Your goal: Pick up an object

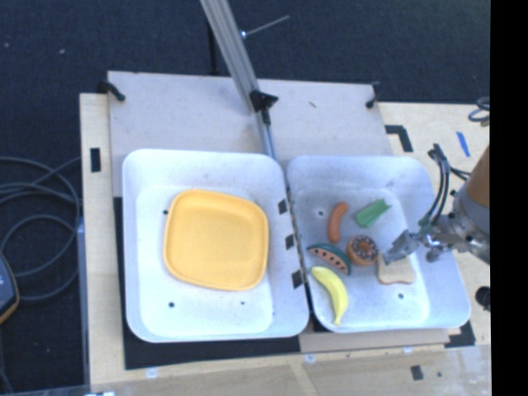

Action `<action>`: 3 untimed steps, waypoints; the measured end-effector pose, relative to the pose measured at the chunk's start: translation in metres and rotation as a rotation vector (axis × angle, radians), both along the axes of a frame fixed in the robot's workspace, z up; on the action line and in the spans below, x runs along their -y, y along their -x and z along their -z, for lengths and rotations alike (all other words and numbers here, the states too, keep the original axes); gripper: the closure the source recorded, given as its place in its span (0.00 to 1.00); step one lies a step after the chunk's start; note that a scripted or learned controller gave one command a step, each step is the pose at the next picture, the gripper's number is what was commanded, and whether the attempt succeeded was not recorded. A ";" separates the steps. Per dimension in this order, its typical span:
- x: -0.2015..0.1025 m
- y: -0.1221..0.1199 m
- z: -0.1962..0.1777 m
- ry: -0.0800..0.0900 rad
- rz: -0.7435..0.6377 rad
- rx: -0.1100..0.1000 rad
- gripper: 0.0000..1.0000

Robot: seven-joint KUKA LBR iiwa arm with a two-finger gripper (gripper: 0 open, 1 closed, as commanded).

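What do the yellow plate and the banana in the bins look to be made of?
Yellow plate: looks like smooth moulded plastic, with uniform colour, rounded corners and a soft sheen. Banana: probably toy plastic or rubber, given its flat, even yellow; too small to tell which.

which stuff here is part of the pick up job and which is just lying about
Part of the job:
hand, over the right bin
toast slice
banana
sausage
green piece
watermelon slice
round brown piece

Just lying about:
yellow plate in the left bin
cables
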State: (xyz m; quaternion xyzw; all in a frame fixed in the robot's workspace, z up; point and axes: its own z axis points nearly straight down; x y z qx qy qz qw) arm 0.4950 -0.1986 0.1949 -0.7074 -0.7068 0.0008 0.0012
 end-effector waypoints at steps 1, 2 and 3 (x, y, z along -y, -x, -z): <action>0.006 -0.007 0.055 0.000 0.000 -0.001 0.00; 0.007 -0.008 0.042 0.001 0.001 0.005 1.00; 0.003 -0.017 -0.005 0.002 -0.001 0.007 1.00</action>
